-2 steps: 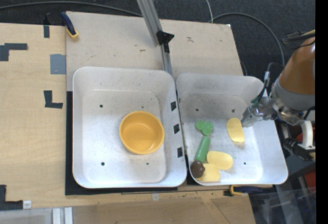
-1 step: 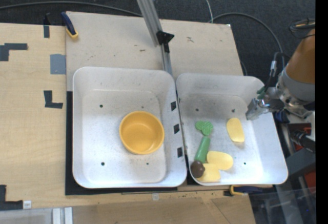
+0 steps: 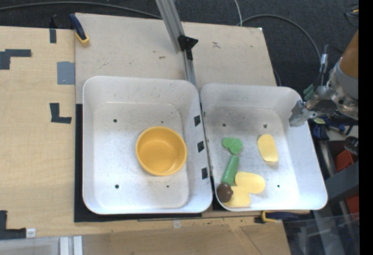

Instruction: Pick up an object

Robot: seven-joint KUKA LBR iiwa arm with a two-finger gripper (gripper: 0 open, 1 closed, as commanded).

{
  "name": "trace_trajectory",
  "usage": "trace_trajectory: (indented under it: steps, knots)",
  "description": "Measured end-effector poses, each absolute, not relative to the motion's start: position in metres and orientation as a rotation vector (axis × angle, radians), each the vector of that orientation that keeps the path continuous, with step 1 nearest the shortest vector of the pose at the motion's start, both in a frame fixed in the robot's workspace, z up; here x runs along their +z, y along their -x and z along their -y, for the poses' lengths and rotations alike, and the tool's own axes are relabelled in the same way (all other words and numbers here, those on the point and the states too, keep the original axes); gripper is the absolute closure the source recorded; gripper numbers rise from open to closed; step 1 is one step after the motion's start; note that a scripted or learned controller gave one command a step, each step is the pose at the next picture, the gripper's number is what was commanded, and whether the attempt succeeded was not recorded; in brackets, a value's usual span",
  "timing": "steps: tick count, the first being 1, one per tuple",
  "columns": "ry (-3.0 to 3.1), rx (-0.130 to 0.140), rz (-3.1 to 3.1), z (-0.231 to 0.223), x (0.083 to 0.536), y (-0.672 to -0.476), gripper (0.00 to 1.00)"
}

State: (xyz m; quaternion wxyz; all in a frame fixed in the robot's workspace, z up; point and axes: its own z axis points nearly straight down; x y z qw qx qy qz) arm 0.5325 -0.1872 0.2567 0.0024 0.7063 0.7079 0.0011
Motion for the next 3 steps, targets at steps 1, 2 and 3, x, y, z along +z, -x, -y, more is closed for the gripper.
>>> trace_trajectory:
  steps: [1, 2, 3]
  knots:
    - [-2.215, 0.000, -2.229, 0.134, 0.246, -0.554, 1.00]
    - [-2.216, -0.001, -2.229, 0.088, 0.238, -0.572, 1.00]
    - [-2.215, 0.001, -2.231, 0.039, 0.239, -0.591, 1.00]
